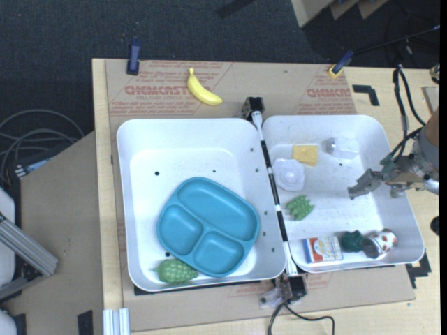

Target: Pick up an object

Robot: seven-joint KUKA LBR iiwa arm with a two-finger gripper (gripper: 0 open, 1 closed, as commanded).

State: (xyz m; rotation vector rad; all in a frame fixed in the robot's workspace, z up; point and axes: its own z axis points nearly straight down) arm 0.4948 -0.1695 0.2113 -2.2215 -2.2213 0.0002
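Tool (357, 189) hovers spread and empty over the right bin (377, 132), near a small green leafy toy (299, 207): likely light, soft, best pinched across its middle.

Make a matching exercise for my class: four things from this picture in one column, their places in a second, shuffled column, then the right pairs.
Things:
1. banana
2. blue tray
3. yellow block
4. carton

Places:
A. left bin, middle
B. right bin, near edge
C. on the cardboard behind the bins
D. right bin, far side

Pairs: 1-C, 2-A, 3-D, 4-B
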